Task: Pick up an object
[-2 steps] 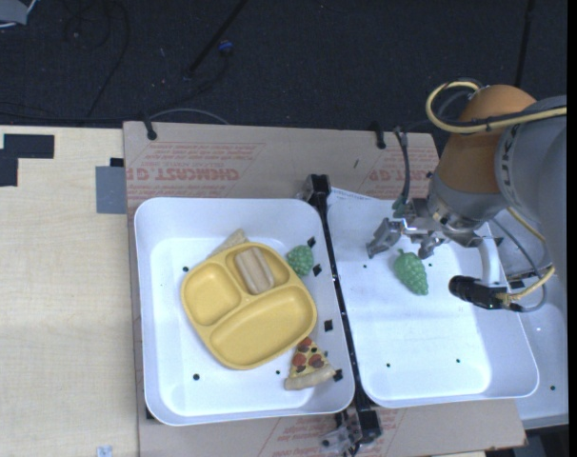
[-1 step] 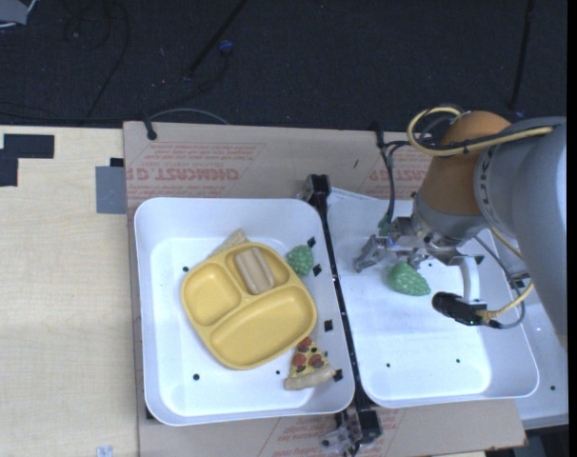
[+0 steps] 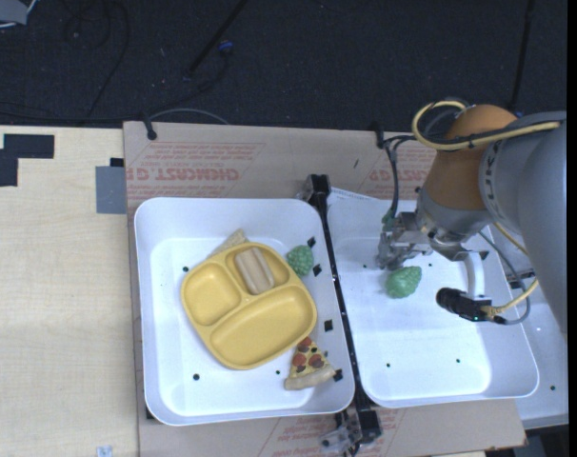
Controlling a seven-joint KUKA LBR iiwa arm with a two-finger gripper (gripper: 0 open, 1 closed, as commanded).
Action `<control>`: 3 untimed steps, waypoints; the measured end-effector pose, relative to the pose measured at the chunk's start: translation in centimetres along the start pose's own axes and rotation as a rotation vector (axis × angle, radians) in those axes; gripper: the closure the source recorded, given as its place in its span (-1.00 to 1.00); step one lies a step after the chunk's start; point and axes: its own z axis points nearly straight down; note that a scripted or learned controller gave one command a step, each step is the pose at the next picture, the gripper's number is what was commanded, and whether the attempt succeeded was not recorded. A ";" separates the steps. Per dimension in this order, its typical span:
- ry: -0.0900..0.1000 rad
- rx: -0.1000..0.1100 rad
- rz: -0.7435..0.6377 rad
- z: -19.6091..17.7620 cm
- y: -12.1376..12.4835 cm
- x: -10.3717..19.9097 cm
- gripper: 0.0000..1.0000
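One green broccoli piece lies in the right bin, just under the gripper; whether its fingers are open, I cannot tell; a shallow pinch could let it slip

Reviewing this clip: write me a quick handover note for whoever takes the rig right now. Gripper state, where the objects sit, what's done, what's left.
Gripper: low in the right bin, just above and left of a green broccoli piece; finger state unreadable, nothing visibly held.
Left bin: yellow divided tray with a hot dog in one compartment, a second broccoli piece at the tray's upper right, a pizza slice at its lower right.
Done: arm is at the right bin's broccoli.
Left: grasp and lift; no pickup shown yet.
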 end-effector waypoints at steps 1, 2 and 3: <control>-0.001 -0.007 -0.004 -6.3 0.1 0.2 1.00; -0.001 -0.006 -0.004 -11.5 -0.8 0.6 1.00; -0.001 -0.007 -0.004 -16.3 -0.7 0.5 1.00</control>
